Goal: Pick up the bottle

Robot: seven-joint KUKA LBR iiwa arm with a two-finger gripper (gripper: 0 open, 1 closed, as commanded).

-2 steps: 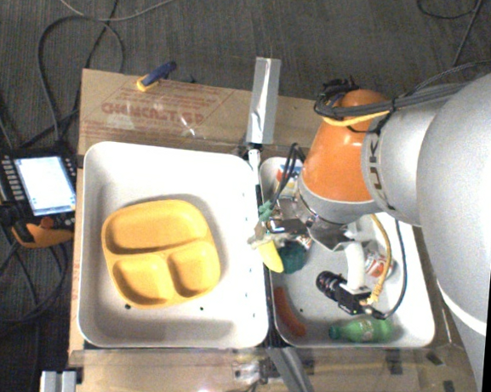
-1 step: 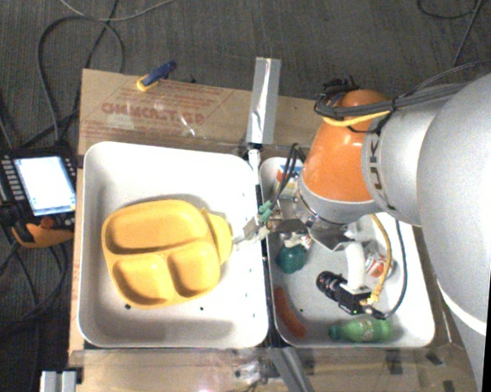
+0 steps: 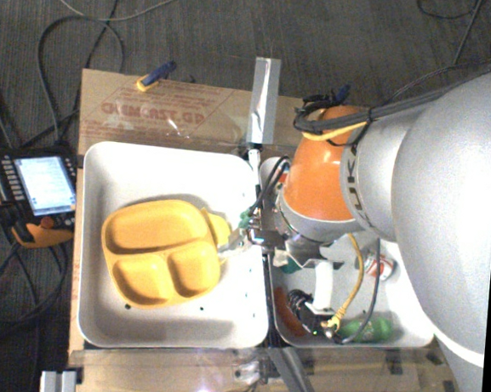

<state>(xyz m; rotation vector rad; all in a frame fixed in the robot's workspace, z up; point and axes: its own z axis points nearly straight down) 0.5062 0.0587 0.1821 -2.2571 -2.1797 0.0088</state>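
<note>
Gripper, finger state impossible to tell, sits mid-frame at the yellow tray's right edge, over the left bin.

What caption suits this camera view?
KUKA arm reaches over the divide between two white bins; yellow tray lies in the left one.

The grey arm with orange wrist band extends from the right, wrist directed downward.
</note>
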